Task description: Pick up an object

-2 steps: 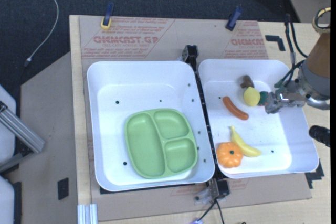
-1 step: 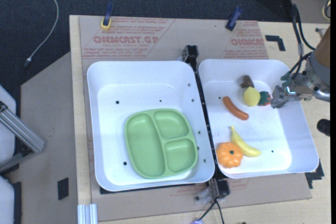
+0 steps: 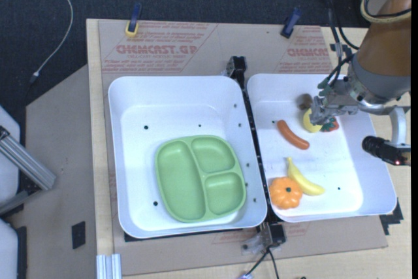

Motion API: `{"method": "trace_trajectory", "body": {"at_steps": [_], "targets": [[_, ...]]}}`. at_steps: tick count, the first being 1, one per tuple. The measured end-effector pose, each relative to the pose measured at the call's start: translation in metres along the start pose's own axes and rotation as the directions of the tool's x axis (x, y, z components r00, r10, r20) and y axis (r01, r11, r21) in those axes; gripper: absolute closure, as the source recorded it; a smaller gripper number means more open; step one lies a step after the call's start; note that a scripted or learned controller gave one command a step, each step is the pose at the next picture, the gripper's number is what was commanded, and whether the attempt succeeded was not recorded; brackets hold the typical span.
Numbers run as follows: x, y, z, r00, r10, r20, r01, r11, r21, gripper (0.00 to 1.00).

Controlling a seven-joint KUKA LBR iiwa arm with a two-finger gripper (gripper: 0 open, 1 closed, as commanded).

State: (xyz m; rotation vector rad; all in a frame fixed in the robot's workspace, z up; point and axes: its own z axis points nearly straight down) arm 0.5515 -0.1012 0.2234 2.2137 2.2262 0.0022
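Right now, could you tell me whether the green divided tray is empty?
Empty: the green divided tray lies in the left bin, all three compartments bare.

The brown cardboard sheet (image 3: 196, 42) under the two bins carried red printed text. Behind the left bin the large word read about like "CHEMCAST GP", with smaller red lines above and below it that were too small to read. Behind the right bin the same print was repeated, partly covered and not clearly readable.

We see the gripper (image 3: 321, 115) low in the right bin (image 3: 346, 206), a sausage (image 3: 292, 134) just left of it. A banana (image 3: 303, 179) and pumpkin (image 3: 286, 193) lie nearer us; the divided plate (image 3: 199, 177) sits in the left bin (image 3: 130, 134).
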Motion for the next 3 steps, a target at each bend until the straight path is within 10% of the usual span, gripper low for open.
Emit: {"method": "trace_trajectory", "body": {"at_steps": [3], "targets": [[0.148, 0.065, -0.022, 1.000, 0.000, -0.001, 0.000, 1.000, -0.001, 1.00]]}}
